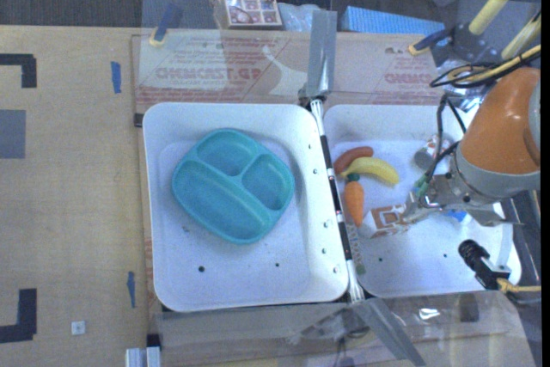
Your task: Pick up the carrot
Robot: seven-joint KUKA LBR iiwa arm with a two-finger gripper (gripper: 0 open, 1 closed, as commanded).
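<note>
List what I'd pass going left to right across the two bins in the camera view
Blue divided plate in the left bin → carrot in the right bin → small card → pincer. The banana and red item sit over the carrot's span, so they are left out.

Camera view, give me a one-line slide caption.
Gripper hovers in the right bin beside the carrot, banana and sausage; blue plate sits left.

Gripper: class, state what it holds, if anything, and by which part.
Nothing. The gripper sits in the right bin, apart from the carrot, which lies free beside the banana.
</note>
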